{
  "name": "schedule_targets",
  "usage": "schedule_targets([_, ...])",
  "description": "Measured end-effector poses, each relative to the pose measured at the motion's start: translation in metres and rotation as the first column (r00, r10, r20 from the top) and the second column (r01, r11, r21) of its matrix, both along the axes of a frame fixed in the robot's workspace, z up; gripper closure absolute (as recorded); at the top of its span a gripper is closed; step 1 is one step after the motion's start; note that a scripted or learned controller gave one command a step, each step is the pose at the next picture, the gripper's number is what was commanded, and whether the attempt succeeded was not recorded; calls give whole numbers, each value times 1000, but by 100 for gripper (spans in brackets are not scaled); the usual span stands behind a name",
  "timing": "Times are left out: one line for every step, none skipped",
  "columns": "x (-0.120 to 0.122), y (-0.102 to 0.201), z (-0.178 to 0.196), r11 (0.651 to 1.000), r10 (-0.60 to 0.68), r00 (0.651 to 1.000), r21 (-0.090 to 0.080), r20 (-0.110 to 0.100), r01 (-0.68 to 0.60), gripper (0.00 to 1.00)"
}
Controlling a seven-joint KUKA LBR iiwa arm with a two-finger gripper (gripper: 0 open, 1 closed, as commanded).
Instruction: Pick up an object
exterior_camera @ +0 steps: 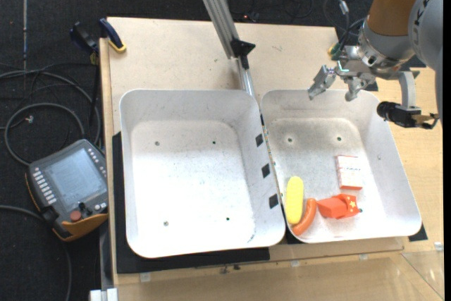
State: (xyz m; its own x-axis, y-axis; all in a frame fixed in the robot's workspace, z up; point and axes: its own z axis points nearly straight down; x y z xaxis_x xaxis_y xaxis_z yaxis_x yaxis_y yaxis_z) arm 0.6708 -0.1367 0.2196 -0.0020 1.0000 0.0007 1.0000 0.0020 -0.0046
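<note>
1. Nearest the camera, at the bottom of the view, lies the front edge of the wooden counter (211, 271), which carries two shallow white bins side by side.
2. The left bin (187, 173) is the larger-looking of the two from this slant.
3. The right bin (331, 130) holds four small things, all gathered toward its near edge.
4. The grey arm (405, 3) with its orange band reaches in from the right, above the far right corner of the right bin.
5. The pincer (338, 87) hangs over the far rim of the right bin with its two fingers spread apart, grasping nothing.
6. A black and grey control pendant (69, 187) lies off the counter to the left, with cables around it.
7. A yellow banana-shaped object (294, 199) lies beside the near left wall of the right bin.
8. A white and red box (349, 172) lies to the right of the yellow object, apart from it.
9. A red block-like object (338, 207) sits just in front of the box.
10. A small orange sausage-shaped object (305, 217) touches the yellow object, between it and the red one.
</note>
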Motion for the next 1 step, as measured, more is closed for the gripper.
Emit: schedule_targets([1, 0, 3, 1000, 2, 1000, -1, 4, -2, 0])
